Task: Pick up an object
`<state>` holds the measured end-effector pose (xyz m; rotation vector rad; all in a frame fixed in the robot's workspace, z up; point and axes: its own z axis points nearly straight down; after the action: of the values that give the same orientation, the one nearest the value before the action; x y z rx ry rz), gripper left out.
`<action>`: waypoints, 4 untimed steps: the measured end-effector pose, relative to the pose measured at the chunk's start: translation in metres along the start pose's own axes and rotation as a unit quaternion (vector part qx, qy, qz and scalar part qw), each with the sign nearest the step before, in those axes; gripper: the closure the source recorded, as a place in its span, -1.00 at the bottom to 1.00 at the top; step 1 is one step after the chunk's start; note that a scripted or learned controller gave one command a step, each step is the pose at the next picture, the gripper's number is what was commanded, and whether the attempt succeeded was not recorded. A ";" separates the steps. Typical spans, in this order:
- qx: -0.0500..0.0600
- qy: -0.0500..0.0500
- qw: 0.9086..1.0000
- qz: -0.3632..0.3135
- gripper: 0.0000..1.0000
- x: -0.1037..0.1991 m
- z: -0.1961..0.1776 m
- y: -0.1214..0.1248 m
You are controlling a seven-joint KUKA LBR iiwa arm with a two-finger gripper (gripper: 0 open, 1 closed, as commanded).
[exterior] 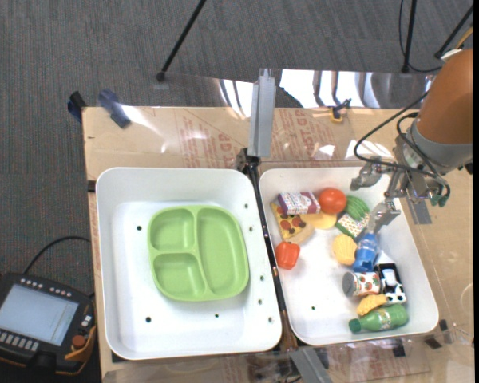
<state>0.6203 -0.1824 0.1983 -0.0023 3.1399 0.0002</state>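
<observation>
The right bin [319, 309] holds several toy foods. Among them are a purple box [297, 203], a red tomato [332, 200], a pizza slice [291, 227] and a red pepper [287, 254]. A blue bottle [367, 251], a yellow corn piece [345, 250], a can [366, 283], a black-and-white carton [390, 284] and a green bottle [379, 319] lie further along its right side. My gripper [402, 211] hangs over the bin's far right part, just above the blue bottle. Its fingers stand apart, open, with nothing between them.
The left bin [120, 206] carries a green divided plate [198, 252]. A grey metal post [263, 114] rises behind the seam between the bins. A teach pendant [32, 317] lies off the bench at the lower left. Cables loop around the wrist.
</observation>
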 end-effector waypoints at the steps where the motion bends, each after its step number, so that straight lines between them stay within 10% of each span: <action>1: -0.001 0.003 0.997 0.074 -1.00 -0.023 0.114 0.043; 2: -0.004 0.002 0.997 0.080 -1.00 0.063 0.111 0.002; 3: -0.004 0.000 0.997 0.077 1.00 0.061 0.100 0.004; 4: -0.001 0.002 0.999 -0.034 1.00 0.113 0.112 0.034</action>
<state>0.5079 -0.1484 0.0866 -0.1096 3.1416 0.0033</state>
